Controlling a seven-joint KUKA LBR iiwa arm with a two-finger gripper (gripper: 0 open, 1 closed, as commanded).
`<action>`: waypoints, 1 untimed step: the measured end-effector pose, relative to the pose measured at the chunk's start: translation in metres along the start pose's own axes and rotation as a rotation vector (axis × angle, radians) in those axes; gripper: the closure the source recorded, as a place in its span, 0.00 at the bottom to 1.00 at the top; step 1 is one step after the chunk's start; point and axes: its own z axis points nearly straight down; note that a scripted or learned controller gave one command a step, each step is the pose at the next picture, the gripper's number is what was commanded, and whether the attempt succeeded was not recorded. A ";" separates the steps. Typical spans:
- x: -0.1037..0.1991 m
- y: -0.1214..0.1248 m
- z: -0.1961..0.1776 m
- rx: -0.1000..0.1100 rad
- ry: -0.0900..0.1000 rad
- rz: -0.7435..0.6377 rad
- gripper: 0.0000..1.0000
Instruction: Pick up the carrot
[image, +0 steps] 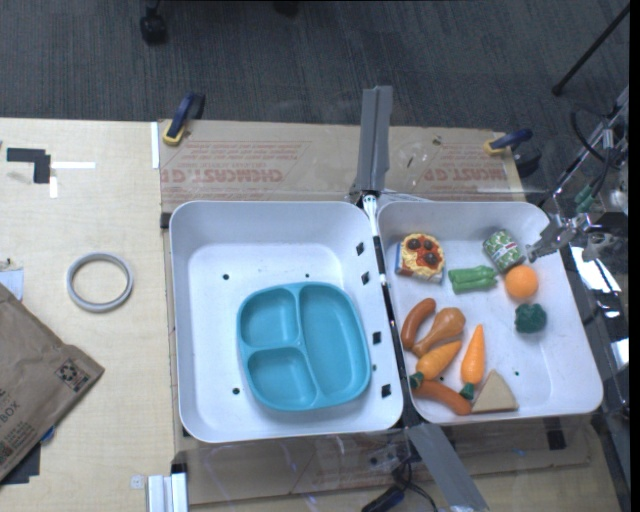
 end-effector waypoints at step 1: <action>0.035 -0.010 0.137 -0.002 0.000 -0.185 0.00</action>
